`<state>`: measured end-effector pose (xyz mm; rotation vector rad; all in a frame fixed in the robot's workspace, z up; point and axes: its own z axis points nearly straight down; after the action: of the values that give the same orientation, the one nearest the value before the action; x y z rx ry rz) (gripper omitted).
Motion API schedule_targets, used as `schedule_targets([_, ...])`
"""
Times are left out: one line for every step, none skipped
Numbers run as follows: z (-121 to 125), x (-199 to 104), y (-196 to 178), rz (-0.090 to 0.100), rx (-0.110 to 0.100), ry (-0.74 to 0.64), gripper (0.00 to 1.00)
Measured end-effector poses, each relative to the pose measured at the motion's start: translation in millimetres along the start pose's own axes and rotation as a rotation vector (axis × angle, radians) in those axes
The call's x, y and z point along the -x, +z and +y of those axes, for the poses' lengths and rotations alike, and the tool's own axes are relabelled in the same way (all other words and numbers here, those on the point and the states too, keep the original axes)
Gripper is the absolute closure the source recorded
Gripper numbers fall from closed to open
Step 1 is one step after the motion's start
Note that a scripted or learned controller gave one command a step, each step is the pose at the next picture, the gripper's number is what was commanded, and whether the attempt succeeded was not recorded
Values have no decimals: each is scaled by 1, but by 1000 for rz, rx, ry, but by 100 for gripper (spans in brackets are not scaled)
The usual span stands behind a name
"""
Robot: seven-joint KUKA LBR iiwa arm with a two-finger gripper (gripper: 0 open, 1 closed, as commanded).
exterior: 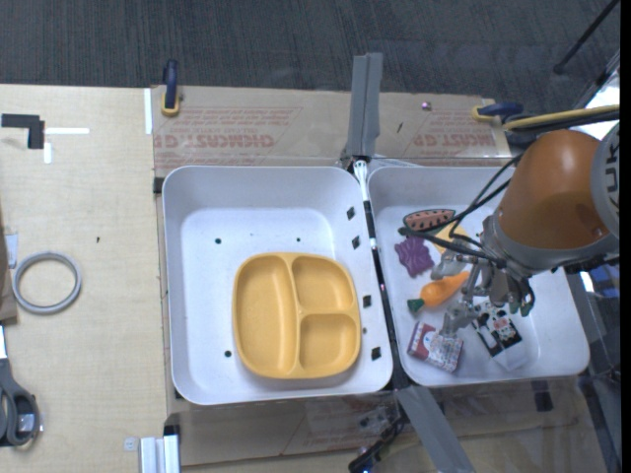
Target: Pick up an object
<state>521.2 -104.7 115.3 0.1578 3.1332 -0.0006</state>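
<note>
Robotics lab setup. Plywood table (79,195) with cardboard sheet (256,126) clamped down by blue-handled clamps (171,87). Two white bins (187,264) side by side. Tape roll (43,282), scissors (18,412) at table edge. Dark carpet (246,18) beyond.

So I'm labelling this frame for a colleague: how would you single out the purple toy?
Look in the right white bin, beside the divider. The small purple knobbly toy lies just below a striped red-brown oval piece, left of the orange carrot-shaped toy. It's the one purple item.

Two white bins (187,294) — the left holds a yellow divided plate (296,313); the right, a purple toy (415,255), an orange carrot (444,288) and a red-and-white packet (434,346). The table (79,363) is pale wood.
</note>
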Motion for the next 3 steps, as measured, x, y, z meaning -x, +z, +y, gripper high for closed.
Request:
schedule_targets([-20,47,23,2,-1,246,0])
schedule_targets([22,104,24,7,-4,551,0])
schedule_targets([23,107,13,-1,-3,548,100])
